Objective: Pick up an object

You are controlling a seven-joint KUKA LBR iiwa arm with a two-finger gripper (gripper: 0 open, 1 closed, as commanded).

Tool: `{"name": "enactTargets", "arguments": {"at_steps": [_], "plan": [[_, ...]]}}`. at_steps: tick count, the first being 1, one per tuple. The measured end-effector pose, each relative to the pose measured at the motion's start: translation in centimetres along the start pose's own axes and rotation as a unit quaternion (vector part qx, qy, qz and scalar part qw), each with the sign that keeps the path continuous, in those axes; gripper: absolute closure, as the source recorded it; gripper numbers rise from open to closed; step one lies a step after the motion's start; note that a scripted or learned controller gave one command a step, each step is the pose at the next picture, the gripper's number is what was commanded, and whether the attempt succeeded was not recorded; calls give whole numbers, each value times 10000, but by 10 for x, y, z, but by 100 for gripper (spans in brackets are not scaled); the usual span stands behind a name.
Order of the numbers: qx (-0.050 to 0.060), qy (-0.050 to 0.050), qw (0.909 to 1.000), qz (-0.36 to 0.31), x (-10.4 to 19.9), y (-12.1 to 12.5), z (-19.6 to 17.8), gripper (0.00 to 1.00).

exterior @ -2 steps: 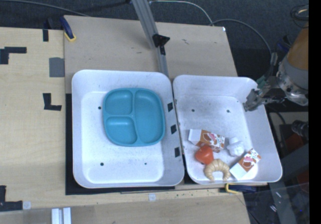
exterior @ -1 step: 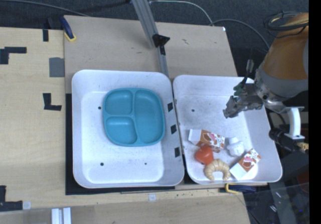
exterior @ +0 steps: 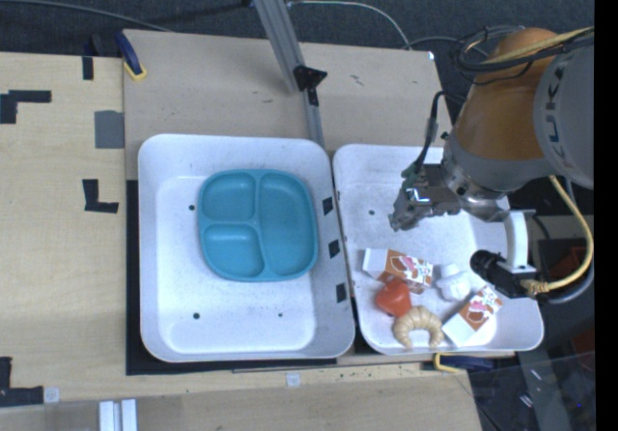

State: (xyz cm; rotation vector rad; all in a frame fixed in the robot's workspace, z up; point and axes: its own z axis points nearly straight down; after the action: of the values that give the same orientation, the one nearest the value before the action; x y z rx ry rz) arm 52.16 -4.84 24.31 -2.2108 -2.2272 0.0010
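1. We see two shallow white bins side by side on the bench: the left bin (exterior: 164, 255) and the right bin (exterior: 372, 173).
2. In the left bin lies a blue plate (exterior: 258, 224) with three compartments. It sits flat in the upper middle part of this bin.
3. The grey arm (exterior: 502, 125) with the orange band reaches in from the right, above the upper half of the right bin.
4. The gripper (exterior: 404, 216) is over the bare white floor of the right bin, a little above the group of small objects. Its dark fingertips point down and to the left. We cannot tell if they are apart or together, and we see no object between them.
5. The objects to pick are all in the lower part of the right bin. An orange and white carton (exterior: 406, 268) lies nearest to the gripper, just below it and apart from it.
6. A red object (exterior: 393, 299) lies just under this carton, touching it.
7. A tan croissant (exterior: 419, 325) lies at the lower wall of the bin, just below the red object.
8. A second small carton (exterior: 475, 313) lies to the right of the croissant, and a small white object (exterior: 451, 279) lies above it.
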Motion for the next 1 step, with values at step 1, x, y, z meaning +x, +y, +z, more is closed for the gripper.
{"name": "enactTargets", "arguments": {"at_steps": [1], "plan": [[8, -3, 10000, 4, 54, -11, 15, 100]]}}
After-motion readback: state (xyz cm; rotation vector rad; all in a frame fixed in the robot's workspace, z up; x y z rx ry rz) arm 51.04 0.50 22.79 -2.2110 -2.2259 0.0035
